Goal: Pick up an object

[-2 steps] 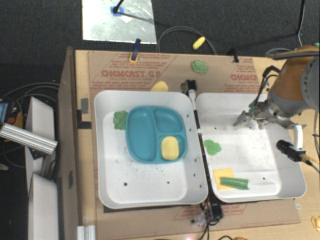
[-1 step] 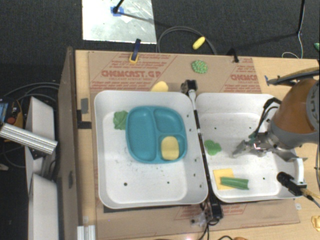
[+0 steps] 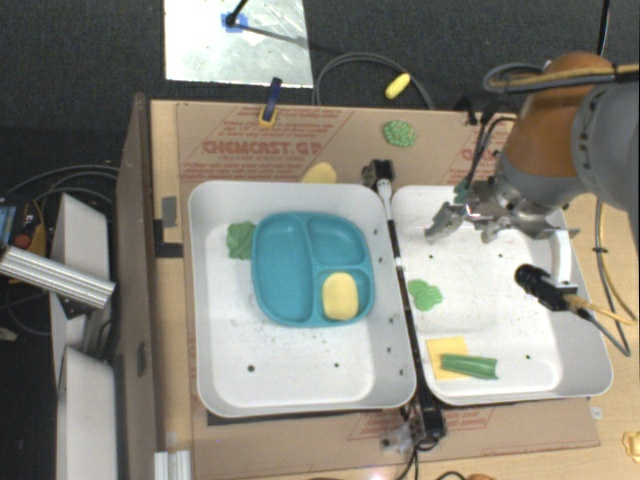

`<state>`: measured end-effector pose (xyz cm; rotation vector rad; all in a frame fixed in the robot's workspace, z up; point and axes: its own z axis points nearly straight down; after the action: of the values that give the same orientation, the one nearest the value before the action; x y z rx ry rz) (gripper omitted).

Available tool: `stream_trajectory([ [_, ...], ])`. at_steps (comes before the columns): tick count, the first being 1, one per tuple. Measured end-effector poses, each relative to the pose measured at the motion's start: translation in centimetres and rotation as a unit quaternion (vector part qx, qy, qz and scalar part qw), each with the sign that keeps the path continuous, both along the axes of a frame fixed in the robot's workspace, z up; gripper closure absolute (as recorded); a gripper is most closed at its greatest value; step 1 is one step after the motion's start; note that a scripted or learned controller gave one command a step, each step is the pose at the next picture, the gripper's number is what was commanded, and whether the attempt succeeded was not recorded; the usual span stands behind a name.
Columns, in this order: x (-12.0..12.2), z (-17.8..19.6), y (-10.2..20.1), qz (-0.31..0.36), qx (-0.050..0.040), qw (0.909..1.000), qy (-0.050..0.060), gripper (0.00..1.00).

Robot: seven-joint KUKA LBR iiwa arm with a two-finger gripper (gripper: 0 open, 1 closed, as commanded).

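Nearest to the camera, in the right bin (image 3: 560,318), a green stick (image 3: 468,367) lies along the near edge. It rests on the near side of a flat yellow square (image 3: 445,347), and the two touch. A small green lump (image 3: 425,295) sits further in, close to that bin's left edge and apart from the other two.

In the left bin (image 3: 290,368) there is a blue divided plate (image 3: 285,268), roughly in the middle. A rounded yellow piece (image 3: 340,295) fills its near right compartment, and a green leafy scrap (image 3: 240,240) lies on the bin floor against the plate's far left rim.

My tool (image 3: 462,230) hangs over the far part of the right bin, nearer its far left corner than its right edge. Its fingers are spread apart with nothing between them (as far as this slanted view lets me judge), so every object here lies loose, none of them touching the tool.

Beyond the bins, on the bench (image 3: 250,148), a pale yellow piece (image 3: 320,174) sits just behind the left bin's far edge. A round green piece (image 3: 400,133) lies further back. At the bench's far edge stands a small blue and yellow thing (image 3: 270,103). Past that edge are a yellow capsule shape (image 3: 397,86) and a crinkled silver sheet (image 3: 240,28).
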<state>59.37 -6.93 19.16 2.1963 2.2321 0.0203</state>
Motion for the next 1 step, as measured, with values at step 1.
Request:
stream_trajectory([
  [1,-2.51,-10.95,-1.65,-0.009,0.0000,0.9999,0.007,0.00],
])
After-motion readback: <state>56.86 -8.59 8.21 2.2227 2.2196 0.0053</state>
